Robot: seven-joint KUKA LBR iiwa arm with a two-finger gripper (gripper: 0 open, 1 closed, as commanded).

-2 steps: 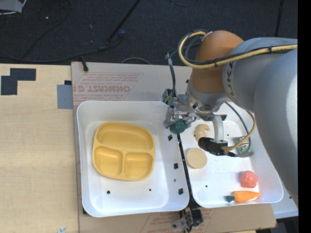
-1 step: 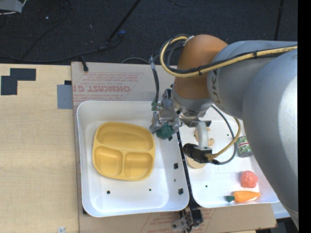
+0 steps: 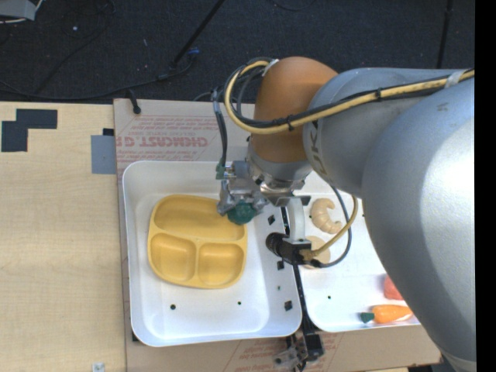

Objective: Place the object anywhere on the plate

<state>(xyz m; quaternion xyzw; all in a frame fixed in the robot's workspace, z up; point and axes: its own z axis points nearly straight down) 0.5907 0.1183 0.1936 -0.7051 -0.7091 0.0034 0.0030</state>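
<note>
A yellow divided plate point(image 3: 186, 242) lies in the left white bin point(image 3: 143, 301). My gripper point(image 3: 234, 202) hangs over the plate's upper right rim, reaching down from the orange-banded wrist. A small dark green object point(image 3: 244, 212) sits at the fingertips, and the fingers look shut on it. The object is above the edge of the plate's large upper compartment. The wrist hides the upper part of the fingers.
The right bin point(image 3: 341, 320) holds a pale croissant-shaped piece point(image 3: 326, 215), an orange carrot point(image 3: 388, 313), a red item point(image 3: 391, 288) partly under the arm, and a beige piece point(image 3: 316, 251). The arm's bulk covers most of the right bin.
</note>
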